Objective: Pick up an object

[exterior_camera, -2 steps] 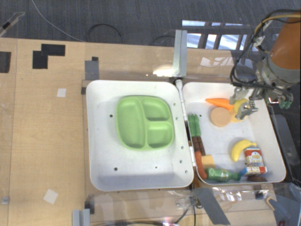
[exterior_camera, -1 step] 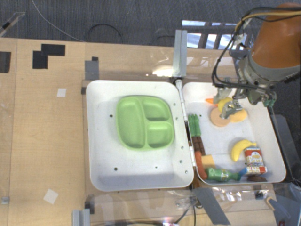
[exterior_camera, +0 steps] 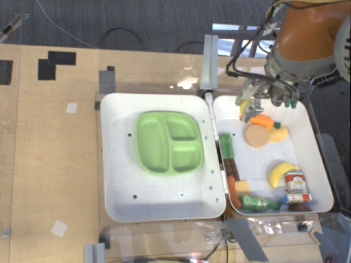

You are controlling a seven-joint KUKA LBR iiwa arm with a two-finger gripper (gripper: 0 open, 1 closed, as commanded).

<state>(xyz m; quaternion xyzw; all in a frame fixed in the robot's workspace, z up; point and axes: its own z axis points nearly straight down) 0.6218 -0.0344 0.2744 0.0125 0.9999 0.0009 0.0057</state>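
Observation:
My gripper [exterior_camera: 253, 104] hangs over the far end of the right bin [exterior_camera: 321, 163], below the grey arm's orange band. Right at it is a small yellow thing [exterior_camera: 243, 108], and I cannot make out whether it is held. Just in front lie an orange carrot [exterior_camera: 262, 121], a tan round disc [exterior_camera: 256, 136] and a pale yellow piece [exterior_camera: 278, 135]. Nearer the front are a banana [exterior_camera: 281, 173], a small labelled can [exterior_camera: 295, 186], a green bottle [exterior_camera: 256, 203] and an orange block [exterior_camera: 240, 188].
The left bin [exterior_camera: 118, 190] holds a green divided plate [exterior_camera: 168, 142]. A green strip [exterior_camera: 226, 145] and a brown piece [exterior_camera: 232, 170] lie along the right bin's left wall. Cables hang from the arm above the bin's far edge.

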